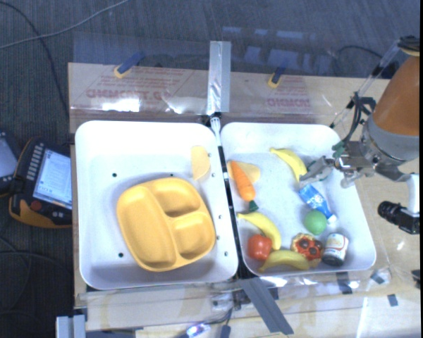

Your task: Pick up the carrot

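The carrot [243, 182] is orange with a green stem end, lying at a slant along the left side of the right bin [352, 210], next to the divider. My gripper [333, 166] hangs over the right bin's upper right part, well to the right of the carrot. Its fingers are spread open with nothing between them. A banana [290, 162] lies between the gripper and the carrot.
The right bin also holds a blue bottle [315, 198], a green ball [315, 222], a tomato [259, 246], two more bananas [262, 224] and a small can [335, 248]. A yellow divided plate [168, 222] fills the left bin [99, 189].
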### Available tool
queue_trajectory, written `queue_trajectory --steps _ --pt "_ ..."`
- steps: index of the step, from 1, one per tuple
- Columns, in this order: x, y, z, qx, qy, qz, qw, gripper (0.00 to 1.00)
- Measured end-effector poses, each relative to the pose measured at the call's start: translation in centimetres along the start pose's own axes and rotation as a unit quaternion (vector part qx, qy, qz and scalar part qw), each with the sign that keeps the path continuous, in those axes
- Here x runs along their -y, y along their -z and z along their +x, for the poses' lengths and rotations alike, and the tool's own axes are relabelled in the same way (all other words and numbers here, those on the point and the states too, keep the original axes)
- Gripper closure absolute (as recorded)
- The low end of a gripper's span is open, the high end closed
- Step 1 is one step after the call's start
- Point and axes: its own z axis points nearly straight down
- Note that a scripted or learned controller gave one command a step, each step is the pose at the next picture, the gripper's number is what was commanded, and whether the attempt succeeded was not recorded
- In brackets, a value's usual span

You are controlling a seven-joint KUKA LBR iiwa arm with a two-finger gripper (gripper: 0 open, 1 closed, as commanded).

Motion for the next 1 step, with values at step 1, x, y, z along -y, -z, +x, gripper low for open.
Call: queue_trajectory --steps 1 --pt "3.62 -4.72 7.84 0.0 0.042 0.001 0.9991 0.0"
